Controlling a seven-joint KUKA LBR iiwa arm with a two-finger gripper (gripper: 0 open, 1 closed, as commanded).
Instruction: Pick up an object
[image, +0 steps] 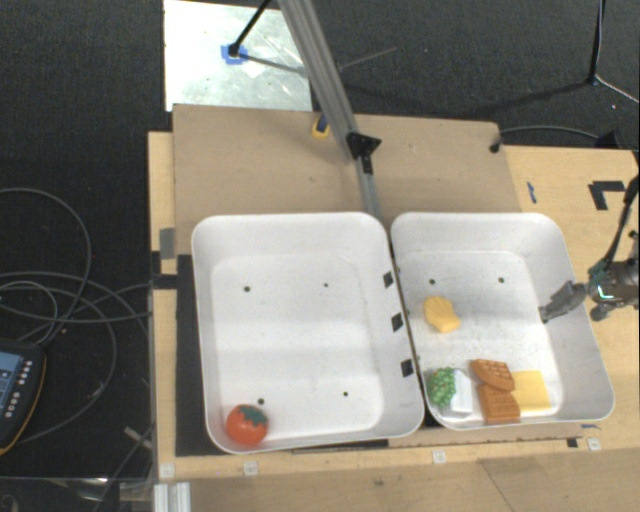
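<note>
Where I hang: my gripper (558, 303) sits level with the yellow lump (441, 314) and well to its right, over the right wall of the right bin (470, 222).
Jaw state: I cannot tell from this view whether I am spread or pressed together; I see nothing held.
Open room by the lump: bare white floor lies above it, and to its right as far as me.
Near edge: left of the lump runs the seam where the two bins meet, with black clips (396, 320) along it.
Pole: a grey pole (335, 90) slants down from well above the lump and ends at the top of that seam.
Bench: tan board (560, 180) shows above and to the right of the lump, beyond the bin's rim.
Right bin, contents: the lump lies alone near the middle. Below it a green piece (441, 382) rests against a white piece (460, 400). Below and right of the lump lie two brown waffle-like pieces (495, 390), touching, and just right of them a yellow block (531, 390).
Left bin (290, 222): well to the lump's left, mostly bare floor.
Left bin, contents: a red tomato (246, 425) sits far below and left of the lump, in the bin's near-left corner.
Beyond the bench: cables (50, 290) lie on dark floor, far left of the lump.
</note>
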